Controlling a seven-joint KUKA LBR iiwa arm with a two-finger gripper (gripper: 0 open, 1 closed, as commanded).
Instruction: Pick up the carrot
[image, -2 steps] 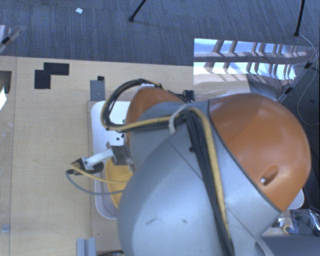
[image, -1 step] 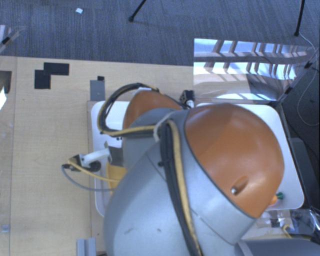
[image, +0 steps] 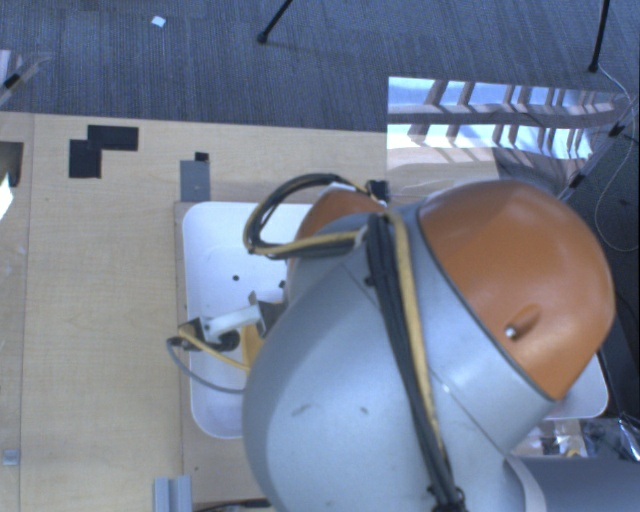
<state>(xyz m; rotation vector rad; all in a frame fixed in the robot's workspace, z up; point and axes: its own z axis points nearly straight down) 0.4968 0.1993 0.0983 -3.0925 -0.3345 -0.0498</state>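
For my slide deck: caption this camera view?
KUKA arm looms over the left white bin, hiding most of it.

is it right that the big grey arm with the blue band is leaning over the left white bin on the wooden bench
Not quite: the band is orange, not blue. The camera view shows the big grey arm with its glossy orange band leaning over the left white bin on the pale wooden bench. The rest stands.

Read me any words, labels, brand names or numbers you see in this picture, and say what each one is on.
None: no readable word, number or brand stands on anything here.
The arm shows plain grey and orange shells, unlettered.
The black blocks on the bench are solid shapes, not text.
The white bin bears no label.
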